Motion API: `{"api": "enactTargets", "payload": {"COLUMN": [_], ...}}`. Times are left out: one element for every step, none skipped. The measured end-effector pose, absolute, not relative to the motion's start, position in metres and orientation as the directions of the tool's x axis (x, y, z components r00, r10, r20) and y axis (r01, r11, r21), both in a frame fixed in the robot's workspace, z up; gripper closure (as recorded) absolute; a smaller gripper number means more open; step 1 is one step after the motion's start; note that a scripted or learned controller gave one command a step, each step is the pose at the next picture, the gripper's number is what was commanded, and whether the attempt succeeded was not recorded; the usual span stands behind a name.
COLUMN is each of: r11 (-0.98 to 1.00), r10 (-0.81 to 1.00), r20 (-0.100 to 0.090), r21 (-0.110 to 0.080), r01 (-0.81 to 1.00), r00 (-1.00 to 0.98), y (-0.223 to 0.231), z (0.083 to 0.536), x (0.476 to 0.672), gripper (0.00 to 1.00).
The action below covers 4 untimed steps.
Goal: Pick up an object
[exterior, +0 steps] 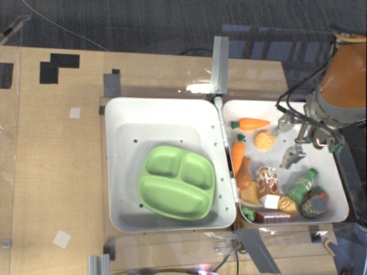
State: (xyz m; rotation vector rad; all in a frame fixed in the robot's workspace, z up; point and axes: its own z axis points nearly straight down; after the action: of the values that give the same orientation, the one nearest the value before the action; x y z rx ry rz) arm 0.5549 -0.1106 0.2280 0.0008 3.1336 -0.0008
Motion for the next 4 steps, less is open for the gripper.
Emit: {"api": "enactTargets", "payload": {"r11": [0.985,0.916,0.913,0.943], "r10": [-0.171,-0.402,-0.408,-0.333], "r20": [-0.005,-0.015,-0.034,-0.015], "r21": [0.000,-0.010,-0.017,-0.003], "r01": [-0.171,-0.402,-0.408,-0.333], "r00": [-0.985,-0.916,-0.912,-0.943], "y": [-0.093,-0.091,-0.089,-0.027], "z": [0.168,0.092,0.106,0.189], "x": [0.491,0.501,0.507,0.552], "gripper": [0.00,0.00,1.00,1.00]}}
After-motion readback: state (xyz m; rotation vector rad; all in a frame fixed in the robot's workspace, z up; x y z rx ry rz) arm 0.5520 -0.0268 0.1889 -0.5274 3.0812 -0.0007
